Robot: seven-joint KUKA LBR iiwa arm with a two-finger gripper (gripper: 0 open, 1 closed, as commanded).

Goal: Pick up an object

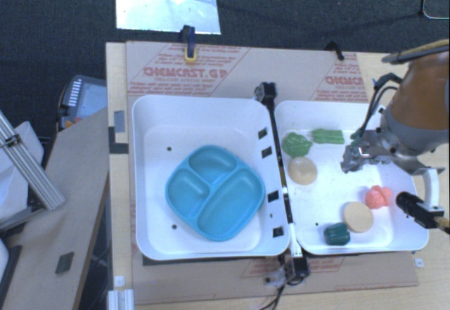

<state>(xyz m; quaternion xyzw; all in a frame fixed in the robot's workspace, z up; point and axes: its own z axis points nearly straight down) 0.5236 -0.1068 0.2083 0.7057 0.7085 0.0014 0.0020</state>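
The right bin point(309, 110) holds several small objects: a green leafy piece point(296, 144), a flat green piece point(328, 136), a beige round piece point(303, 171), a pink piece point(378, 197), a tan disc point(358, 217) and a dark green block point(337, 234). My gripper point(354, 159) hangs over the right bin's middle right, above bare floor between the flat green piece and the pink piece. Nothing shows between its fingers. The arm's orange band point(424, 94) rises behind it at the right.
The left bin point(204, 110) holds a blue divided plate point(214, 191). A black divider with clips point(274, 161) runs between the bins. A black part point(416, 210) sticks in over the right bin's right rim near the pink piece.
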